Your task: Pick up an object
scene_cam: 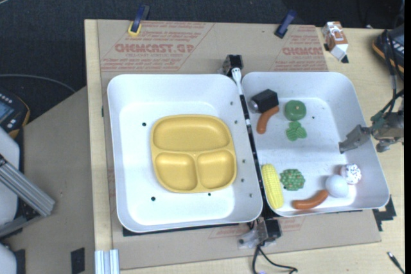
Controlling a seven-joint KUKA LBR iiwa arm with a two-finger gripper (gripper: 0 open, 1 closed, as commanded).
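The right bin [321, 90] holds several small items. A black block [264, 100] lies at its back left, with an orange sausage [266, 120] just in front of it. A round green piece [295, 110] and a small green leafy piece [296, 133] sit near the middle. Along the front lie a yellow corn cob [271, 185], a broccoli floret [293, 179], a second orange sausage [310, 201], a white ball [336, 187] and a small white spotted piece [352, 172]. My gripper [355, 138] hangs over the bin's right side, above and behind the white ball, with nothing seen in it.
The left bin [128, 138] contains a yellow divided plate [192, 152]. Clamps sit between the bins at the back [234, 65] and the front [265, 231]. A small orange-and-white box [335, 38] lies on the bench behind the right bin.
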